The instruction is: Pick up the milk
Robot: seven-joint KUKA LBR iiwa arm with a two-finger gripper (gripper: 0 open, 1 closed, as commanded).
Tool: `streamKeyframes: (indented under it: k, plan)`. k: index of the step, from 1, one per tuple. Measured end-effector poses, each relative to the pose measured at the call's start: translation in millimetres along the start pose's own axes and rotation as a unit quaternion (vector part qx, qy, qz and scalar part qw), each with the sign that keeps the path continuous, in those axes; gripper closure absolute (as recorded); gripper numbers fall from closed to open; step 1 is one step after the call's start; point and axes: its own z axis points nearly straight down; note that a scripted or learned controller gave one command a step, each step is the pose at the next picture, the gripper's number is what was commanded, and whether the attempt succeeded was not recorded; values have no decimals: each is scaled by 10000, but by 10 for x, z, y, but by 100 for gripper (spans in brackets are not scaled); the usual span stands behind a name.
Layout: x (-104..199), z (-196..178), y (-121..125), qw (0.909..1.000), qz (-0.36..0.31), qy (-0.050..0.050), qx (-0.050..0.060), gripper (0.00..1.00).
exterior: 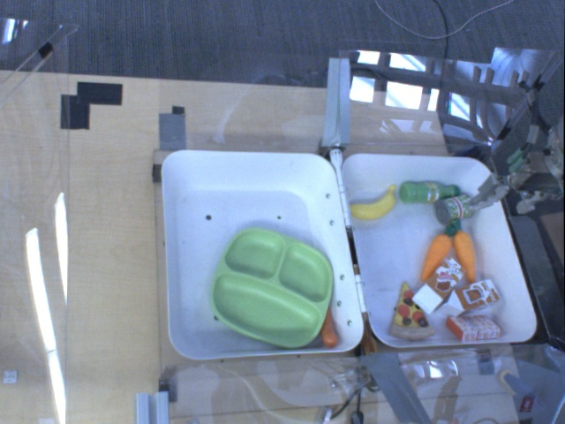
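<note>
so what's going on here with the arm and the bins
A robot arm reaches in from the right over the right bin, which holds toy food: a banana, a green bottle, two carrots, a pizza slice and small cartons. Its hand sits near the bottle at the bin's far edge. The milk carton lies untouched. The left bin holds a green plate.

milk (439,284) hemmed by carrots (448,253), pizza (410,311), cartons (478,312); above open

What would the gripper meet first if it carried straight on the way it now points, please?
Pointing left from the right bin's far corner, the gripper would probably meet the green bottle first, then the banana; its height is unclear.
</note>
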Motion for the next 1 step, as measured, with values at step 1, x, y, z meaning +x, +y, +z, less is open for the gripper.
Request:
streamKeyframes:
  k: [1]
  plan:
    - [-98,990,-393,9995,330,6,10,0]
